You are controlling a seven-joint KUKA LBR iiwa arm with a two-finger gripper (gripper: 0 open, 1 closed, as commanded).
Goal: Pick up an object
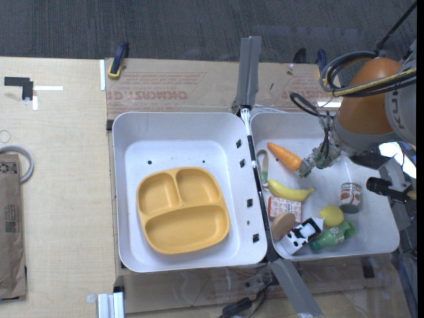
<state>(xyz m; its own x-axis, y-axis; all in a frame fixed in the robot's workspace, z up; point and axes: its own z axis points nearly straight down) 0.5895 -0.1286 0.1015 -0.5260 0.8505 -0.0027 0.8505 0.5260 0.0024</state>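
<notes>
Over right bin point(371, 244), claw point(306, 169) seen low, tip just beside carrot point(285, 156); finger opening cannot be told, nothing seen gripped. Banana point(288, 191) near carrot. Yellow divided plate point(182, 209) seated in left bin point(129, 177).

1. The grey arm point(397, 111) enters from the right side of the camera view, above the right bin point(371, 247).
2. Its orange band point(368, 101) sits above the wrist, with black cables looped over it.
3. The wrist slants down and to the left, into the right bin.
4. The hand point(307, 167) is low inside that bin, near its back left part.
5. The fingers are too small and blurred to read.
</notes>
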